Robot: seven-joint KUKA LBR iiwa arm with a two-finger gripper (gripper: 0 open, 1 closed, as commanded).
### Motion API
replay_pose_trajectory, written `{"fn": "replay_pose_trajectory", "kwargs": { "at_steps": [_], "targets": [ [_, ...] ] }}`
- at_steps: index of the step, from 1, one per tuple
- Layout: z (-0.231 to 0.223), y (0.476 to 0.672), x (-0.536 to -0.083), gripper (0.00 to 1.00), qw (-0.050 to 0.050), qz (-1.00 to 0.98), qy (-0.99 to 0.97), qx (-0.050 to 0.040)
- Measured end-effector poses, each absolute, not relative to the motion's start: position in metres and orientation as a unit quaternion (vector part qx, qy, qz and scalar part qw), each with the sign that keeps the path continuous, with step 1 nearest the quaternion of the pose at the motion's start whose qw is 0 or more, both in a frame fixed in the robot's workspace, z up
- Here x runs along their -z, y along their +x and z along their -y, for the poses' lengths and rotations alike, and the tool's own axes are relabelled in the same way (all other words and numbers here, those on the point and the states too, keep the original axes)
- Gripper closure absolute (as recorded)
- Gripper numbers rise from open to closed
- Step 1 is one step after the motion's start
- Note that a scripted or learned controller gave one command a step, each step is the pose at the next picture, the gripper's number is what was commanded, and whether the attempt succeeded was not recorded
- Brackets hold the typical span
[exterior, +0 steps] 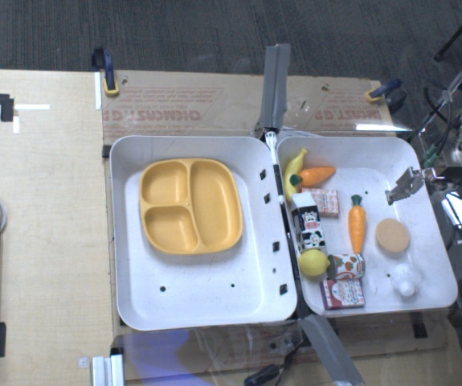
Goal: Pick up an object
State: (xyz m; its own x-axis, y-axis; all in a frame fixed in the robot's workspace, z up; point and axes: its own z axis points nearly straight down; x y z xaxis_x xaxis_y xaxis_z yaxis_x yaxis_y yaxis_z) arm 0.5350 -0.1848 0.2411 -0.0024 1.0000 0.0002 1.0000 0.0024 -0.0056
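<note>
The right bin (373, 150) holds several toy foods. A yellow banana (295, 167) and an orange carrot (317, 175) lie at its far left. Below them are a small pink box (325, 203), a black and white milk carton (308, 225) and a lemon (313, 262). A second carrot (357, 225) lies mid-bin, beside a round tan disc (392, 236). A small carton (347, 265), a red box (343, 293) and a white lump (406, 283) sit near the front. My gripper (403, 186) hangs over the bin's right side, just above the tan disc, with nothing seen in it.
A yellow divided plate (190, 206) lies in the left bin (206, 304). A grey divider post (275, 87) rises between the bins at the back. Cardboard (190, 103) with clamps lies behind, and the arm's cables (455, 143) crowd the right edge.
</note>
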Motion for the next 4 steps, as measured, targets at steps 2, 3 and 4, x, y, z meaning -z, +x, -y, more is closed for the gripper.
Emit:
{"fn": "replay_pose_trajectory", "kwargs": {
  "at_steps": [2,3,4],
  "targets": [
    [0.087,0.590,-0.189,0.00,0.001,0.793,-0.609,-0.0014],
    [0.088,0.590,-0.195,1.00,0.003,0.792,-0.610,-0.0026],
    [0.074,0.527,-0.255,1.00,0.001,0.910,-0.415,-0.0007]
  ]
}}
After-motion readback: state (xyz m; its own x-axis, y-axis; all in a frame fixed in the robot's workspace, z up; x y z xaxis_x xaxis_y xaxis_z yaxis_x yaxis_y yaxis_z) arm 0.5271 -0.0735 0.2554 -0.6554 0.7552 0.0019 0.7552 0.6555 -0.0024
